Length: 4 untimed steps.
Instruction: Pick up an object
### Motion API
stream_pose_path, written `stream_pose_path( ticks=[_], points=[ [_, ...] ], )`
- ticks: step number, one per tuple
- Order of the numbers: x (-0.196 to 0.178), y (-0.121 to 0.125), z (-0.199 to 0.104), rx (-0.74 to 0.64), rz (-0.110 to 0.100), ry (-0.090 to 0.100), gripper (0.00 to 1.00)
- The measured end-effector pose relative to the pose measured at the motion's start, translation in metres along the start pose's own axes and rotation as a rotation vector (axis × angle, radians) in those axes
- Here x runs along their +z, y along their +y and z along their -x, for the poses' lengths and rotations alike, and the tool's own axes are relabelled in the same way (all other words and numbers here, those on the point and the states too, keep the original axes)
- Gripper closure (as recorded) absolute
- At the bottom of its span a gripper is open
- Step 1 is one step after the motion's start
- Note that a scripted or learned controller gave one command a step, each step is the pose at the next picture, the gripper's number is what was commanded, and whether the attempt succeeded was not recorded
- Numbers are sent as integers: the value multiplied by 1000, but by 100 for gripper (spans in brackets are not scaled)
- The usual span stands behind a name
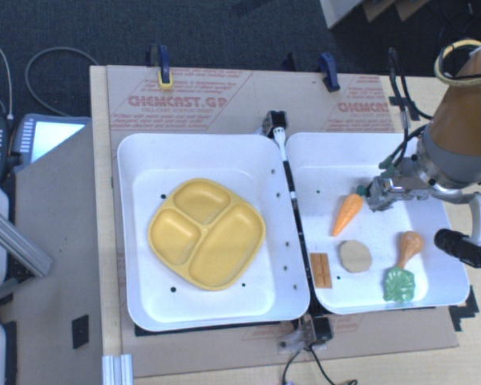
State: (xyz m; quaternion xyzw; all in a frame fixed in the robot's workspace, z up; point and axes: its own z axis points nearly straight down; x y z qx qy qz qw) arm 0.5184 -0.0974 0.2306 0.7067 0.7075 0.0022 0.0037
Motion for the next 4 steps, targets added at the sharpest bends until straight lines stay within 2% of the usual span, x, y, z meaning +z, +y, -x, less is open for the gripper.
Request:
stream_pose_path(
  ticks=[1,2,3,4],
  points=[
    [-53,1,0,0,-2,0,100],
    [-54,2,-50,-2,-7,2,100],
    [-34,2,-108,-5,-12,4,100],
    [-32,-5,-159,-5,-11,4,100]
  ],
)
